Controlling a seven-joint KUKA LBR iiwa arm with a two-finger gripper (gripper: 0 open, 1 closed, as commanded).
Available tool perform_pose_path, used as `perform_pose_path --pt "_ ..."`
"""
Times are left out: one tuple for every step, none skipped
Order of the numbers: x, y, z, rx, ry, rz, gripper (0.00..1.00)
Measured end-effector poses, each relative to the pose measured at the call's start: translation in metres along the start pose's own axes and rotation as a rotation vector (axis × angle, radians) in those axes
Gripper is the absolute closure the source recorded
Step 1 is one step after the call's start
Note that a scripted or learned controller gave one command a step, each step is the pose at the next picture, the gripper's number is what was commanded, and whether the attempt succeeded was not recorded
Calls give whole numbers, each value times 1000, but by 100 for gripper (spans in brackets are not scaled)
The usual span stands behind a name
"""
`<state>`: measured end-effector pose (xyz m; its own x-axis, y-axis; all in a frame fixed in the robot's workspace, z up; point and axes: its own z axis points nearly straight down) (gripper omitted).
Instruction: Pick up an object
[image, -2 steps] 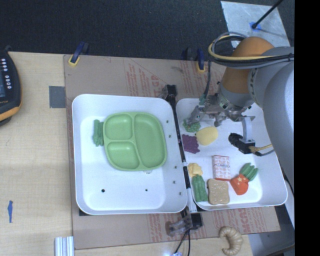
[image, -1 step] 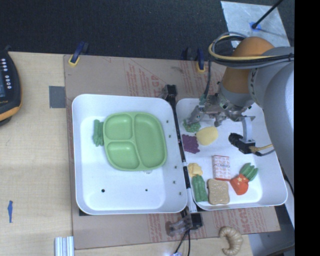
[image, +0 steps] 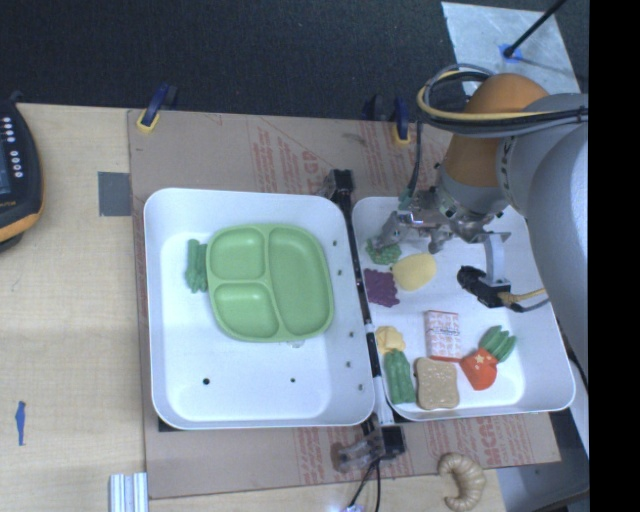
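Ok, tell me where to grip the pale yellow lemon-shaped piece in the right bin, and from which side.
Probably take the yellow piece across its narrow middle, coming straight down from above. It lies flat with its long axis running left-right, and its rounded ends would likely slip. The purple piece sits close at its lower left, so keep clear of that side.

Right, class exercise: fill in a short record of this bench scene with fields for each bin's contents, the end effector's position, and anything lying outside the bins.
left bin: green divided plate, with a green toy vegetable beside its left edge
right bin: yellow lemon-like piece, purple grapes, green pickle, bread slice, pink wafer block, red tomato-like piece
end effector: over the right bin's far left corner, close above the yellow piece
outside bins: croissant on the bench at the near edge
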<state>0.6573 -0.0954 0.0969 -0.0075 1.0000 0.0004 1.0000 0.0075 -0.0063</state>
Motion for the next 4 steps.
perform_pose_path --pt "0 0 0 0 0 -1 0" --pt "-1 0 0 0 1 0 0" --pt "1 0 0 0 -1 0 0" --pt "0 0 0 -1 -1 1 0"
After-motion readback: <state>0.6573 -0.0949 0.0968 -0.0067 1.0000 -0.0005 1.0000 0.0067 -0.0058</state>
